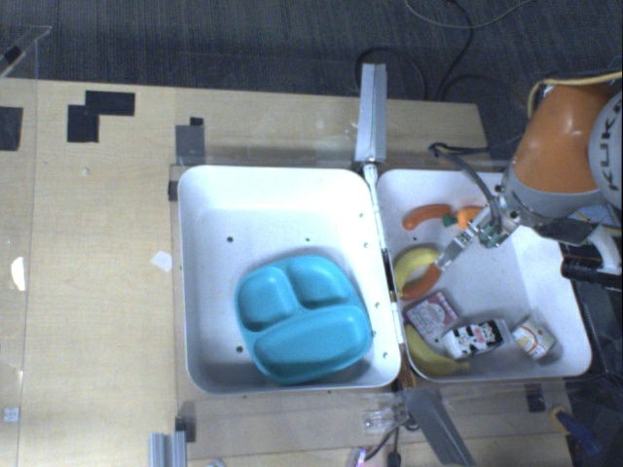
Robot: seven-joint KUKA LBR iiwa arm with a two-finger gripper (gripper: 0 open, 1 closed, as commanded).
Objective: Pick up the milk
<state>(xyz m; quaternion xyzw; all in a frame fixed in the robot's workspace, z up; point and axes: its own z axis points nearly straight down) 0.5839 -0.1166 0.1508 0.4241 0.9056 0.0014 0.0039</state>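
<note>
Hovering in the right white bin [574,353], the grey two-finger gripper [454,253] sits over a small orange carrot-like piece [421,280]. Its grip state cannot be told. Nearer lies the black-and-white milk carton [475,338], untouched; a blue divided plastic tray [303,314] fills the left white bin [209,251].

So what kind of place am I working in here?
Most likely a robotics lab test bench, not a kitchen: two white bins fixed side by side on a wooden bench, loose cables on grey carpet, and toy food like the milk.
</note>
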